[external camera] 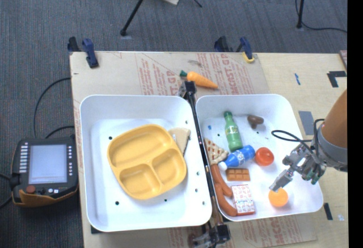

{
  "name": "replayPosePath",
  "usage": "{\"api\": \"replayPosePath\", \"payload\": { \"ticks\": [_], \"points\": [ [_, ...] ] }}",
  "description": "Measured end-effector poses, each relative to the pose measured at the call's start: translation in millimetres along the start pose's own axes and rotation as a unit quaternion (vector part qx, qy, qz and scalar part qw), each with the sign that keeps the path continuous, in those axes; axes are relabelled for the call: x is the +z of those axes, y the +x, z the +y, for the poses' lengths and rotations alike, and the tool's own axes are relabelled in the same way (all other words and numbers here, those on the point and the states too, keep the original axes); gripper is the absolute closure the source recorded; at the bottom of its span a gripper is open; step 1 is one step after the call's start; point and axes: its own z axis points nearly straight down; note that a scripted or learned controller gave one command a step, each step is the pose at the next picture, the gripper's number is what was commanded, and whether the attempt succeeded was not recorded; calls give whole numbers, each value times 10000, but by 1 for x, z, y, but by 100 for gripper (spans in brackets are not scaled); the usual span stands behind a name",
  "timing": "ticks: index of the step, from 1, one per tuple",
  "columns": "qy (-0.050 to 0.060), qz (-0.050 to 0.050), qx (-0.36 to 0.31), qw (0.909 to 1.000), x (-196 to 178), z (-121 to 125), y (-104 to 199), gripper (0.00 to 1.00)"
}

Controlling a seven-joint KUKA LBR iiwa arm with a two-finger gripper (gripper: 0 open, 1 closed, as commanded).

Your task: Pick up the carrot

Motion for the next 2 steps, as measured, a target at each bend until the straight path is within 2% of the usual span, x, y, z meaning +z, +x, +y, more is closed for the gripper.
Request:
{"api": "replayPosePath", "payload": {
  "ticks": [1, 2],
  "points": [
    [5, 19, -1511, 9885, 65, 10, 11, 0],
    [-15, 8, -1465, 9892, 55, 11, 10, 100]
  ]
}}
